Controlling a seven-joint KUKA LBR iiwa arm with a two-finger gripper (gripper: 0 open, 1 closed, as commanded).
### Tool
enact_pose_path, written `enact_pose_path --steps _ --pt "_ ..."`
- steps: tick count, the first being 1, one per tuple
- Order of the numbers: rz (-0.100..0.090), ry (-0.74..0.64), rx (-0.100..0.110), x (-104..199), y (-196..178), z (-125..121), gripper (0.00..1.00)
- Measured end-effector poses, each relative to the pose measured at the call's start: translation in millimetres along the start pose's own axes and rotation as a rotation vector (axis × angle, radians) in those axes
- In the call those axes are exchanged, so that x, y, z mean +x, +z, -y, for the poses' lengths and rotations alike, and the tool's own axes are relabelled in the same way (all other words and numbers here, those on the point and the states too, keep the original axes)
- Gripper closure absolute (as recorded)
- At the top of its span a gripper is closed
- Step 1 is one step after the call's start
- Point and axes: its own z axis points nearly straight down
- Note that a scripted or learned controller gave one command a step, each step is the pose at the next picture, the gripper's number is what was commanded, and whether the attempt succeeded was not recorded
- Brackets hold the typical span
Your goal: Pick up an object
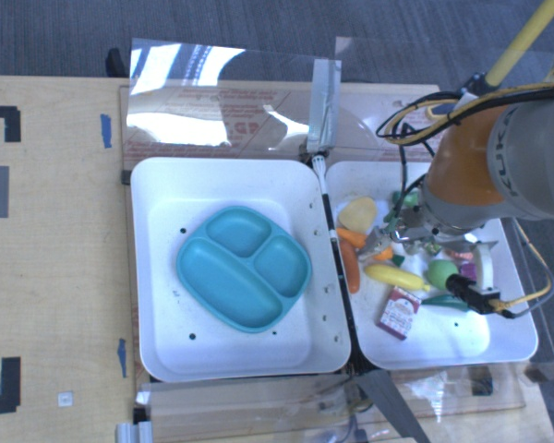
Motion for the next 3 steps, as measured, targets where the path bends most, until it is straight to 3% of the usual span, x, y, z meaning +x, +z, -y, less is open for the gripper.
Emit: enact_pose_path --steps 1,2,3 --pt "0.002 0.002 -0.007 -0.6 -11.8 -1.9 1.00" --pt "0.003 0.059 0.025 62.5 -99.5 -92.0 1.00" --pt "0.000 0.485 0.008 38.5 -106.9 -66.5 1.00"
